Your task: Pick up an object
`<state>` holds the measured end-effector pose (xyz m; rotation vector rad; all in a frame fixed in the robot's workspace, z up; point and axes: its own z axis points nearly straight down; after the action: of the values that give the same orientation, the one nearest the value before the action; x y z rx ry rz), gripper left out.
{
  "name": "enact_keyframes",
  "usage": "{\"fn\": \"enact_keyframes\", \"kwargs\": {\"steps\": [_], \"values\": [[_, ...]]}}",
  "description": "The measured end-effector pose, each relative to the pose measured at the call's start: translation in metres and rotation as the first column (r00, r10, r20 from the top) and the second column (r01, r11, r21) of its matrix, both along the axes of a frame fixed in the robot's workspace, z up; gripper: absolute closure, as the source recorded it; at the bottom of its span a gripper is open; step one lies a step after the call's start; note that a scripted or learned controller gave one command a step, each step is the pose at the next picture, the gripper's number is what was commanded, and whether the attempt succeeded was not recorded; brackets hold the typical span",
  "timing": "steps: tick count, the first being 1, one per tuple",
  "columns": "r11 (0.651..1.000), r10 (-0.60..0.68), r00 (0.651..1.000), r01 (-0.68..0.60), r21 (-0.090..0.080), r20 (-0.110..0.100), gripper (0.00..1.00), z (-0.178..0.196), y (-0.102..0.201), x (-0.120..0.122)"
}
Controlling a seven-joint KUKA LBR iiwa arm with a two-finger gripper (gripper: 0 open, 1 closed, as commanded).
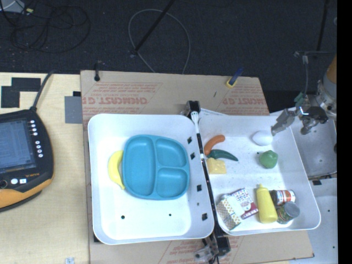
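Observation:
The right bin (305, 172) holds a white egg (263, 138), a green round fruit (268, 159), an orange sausage-like piece (214, 142), a dark green chili (224, 155) and a yellow block (216, 167). Toward its front lie a printed snack packet (236, 207), a yellow bottle (266, 204) and two small cans (284, 197). My gripper (294, 126) hangs above the bin's far right edge, just right of the egg. It is open, with nothing between its fingers.
The left bin (104, 202) carries a blue divided plate (155, 166) with a yellow banana (114, 169) tucked under its left rim. A teach pendant (22, 153) lies at the far left of the bench. Cardboard lies under both bins.

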<state>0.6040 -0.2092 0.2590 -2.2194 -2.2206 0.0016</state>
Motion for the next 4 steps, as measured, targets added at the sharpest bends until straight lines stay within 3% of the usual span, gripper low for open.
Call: {"fn": "enact_keyframes", "kwargs": {"steps": [1, 2, 3, 4], "values": [[1.0, 0.001, 1.0, -0.001, 0.002, -0.007, 0.0, -0.124, -0.002, 0.011], [1.0, 0.002, 1.0, -0.002, 0.0, -0.002, 0.0, -0.174, -0.002, 0.012], [1.0, 0.001, 1.0, -0.001, 0.001, -0.002, 0.0, -0.172, -0.001, -0.009], [1.0, -0.003, 1.0, 0.003, 0.006, -0.009, 0.0, -0.165, 0.048, -0.1]]}}
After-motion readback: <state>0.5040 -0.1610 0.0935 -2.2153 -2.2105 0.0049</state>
